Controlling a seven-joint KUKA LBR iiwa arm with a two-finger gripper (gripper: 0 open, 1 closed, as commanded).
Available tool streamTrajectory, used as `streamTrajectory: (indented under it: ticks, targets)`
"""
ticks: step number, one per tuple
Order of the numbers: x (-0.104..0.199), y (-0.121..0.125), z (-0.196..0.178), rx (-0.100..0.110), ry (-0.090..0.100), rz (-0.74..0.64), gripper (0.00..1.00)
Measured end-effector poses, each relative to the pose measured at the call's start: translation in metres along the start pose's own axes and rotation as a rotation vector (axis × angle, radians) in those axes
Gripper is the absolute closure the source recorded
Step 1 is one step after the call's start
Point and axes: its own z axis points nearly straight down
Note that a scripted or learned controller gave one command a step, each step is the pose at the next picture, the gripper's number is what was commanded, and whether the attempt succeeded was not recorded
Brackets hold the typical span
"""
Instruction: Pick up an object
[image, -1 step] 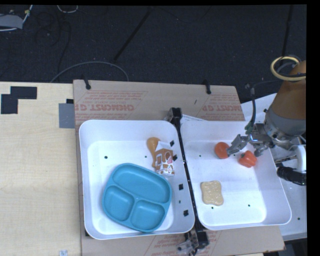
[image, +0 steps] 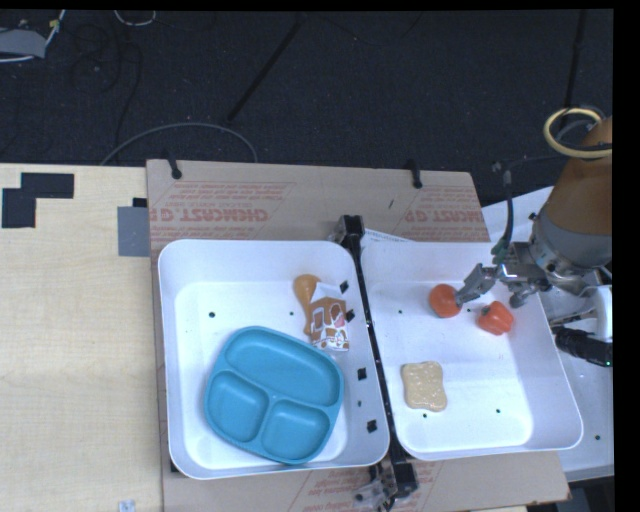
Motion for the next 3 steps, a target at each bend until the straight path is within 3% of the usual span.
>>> streamTrajectory:
  ticks: [2,3]
  targets:
    - [0.002,-0.003,0.118,0.004,0.001,0.001,0.0]
    - [0.001,-0.003,0.105,0.003,0.001,0.003,1.0]
